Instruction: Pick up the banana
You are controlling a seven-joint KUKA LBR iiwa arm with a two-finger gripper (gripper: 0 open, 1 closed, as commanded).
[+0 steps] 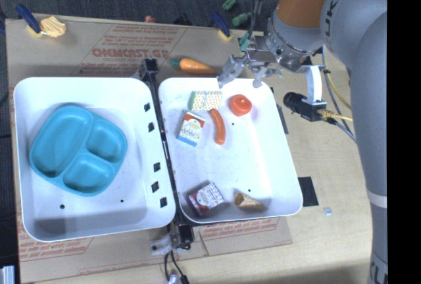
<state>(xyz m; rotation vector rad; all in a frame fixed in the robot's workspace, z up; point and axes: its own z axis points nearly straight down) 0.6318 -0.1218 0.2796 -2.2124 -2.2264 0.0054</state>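
My gripper [242,76] hovers over the far rim of the right bin [279,164], fingers spread and nothing between them. Just below it in the bin lies a round red toy [240,105]. An orange-red sausage [219,126], a small carton [191,128] and a green-and-yellow pack [206,100] lie to its left. Near the bin's front edge sit a dark packet [206,198] and a brown wedge [250,200]. A small yellowish thing [52,27] rests on the cardboard at the far left corner, too small to identify.
The left bin [26,210] holds a blue divided plate [79,148]. A toy carrot [194,66] lies on the cardboard behind the bins. Blue clamps [220,23] grip the cardboard's far edge. A black cable fitting [302,105] hangs by the arm at the right.
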